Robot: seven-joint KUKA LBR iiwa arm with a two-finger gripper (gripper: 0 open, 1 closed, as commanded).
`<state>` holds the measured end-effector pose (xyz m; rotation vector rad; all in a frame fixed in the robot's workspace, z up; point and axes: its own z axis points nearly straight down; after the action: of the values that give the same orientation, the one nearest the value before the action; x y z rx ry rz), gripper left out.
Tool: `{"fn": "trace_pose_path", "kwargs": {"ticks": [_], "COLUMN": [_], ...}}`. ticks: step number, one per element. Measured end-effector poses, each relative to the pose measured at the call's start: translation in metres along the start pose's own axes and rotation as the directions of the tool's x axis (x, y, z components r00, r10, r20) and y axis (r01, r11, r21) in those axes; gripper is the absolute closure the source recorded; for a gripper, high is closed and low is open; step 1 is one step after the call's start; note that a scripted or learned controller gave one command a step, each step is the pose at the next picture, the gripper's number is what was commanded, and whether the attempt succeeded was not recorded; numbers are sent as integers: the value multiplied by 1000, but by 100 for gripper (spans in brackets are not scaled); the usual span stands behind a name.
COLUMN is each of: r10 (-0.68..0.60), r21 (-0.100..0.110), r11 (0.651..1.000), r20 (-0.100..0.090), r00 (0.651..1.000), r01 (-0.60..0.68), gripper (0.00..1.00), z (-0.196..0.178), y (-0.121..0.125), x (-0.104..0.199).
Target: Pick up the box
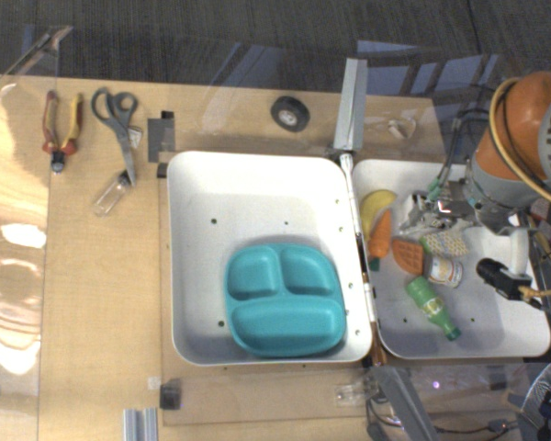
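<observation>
Teal divided tray [285,299] in white left bin [202,246]. Right bin [496,338] white too: yellow banana [376,206], orange carrot [380,237], green bottle [432,307], orange speckled box [408,254]. Desk [92,320] pale wood. Pliers [60,129] red-handled; scissors [118,118] grey; tape roll [290,113] black.

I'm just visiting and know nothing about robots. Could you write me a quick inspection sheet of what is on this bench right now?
Surface: wooden bench bearing two white bins side by side, left bin and right bin.
Job's things: no plain box can be made out; a patterned item in the right bin is too small to name.
Clutter: teal divided tray in the left bin; banana, carrot, can and green bottle in the right bin.
End effector: end effector low over the right bin's upper part; grip unclear.
Cables: yellow and black cables along the arm.
Surroundings: scissors, pliers and tape roll on the bench.
</observation>
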<state>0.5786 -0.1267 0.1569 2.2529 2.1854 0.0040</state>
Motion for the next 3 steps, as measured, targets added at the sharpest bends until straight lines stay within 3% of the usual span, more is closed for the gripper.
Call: {"fn": "trace_pose_path", "kwargs": {"ticks": [1,2,3], "r10": [-73,-182,-91], "r21": [1,-4,-7], "r11": [997,983,996], "r20": [0,2,4], "r00": [997,983,996], "r01": [73,182,91], "gripper": [0,0,0], "z": [44,70,68], "y": [-4,54,-32], "x": [-73,-47,-73]}}
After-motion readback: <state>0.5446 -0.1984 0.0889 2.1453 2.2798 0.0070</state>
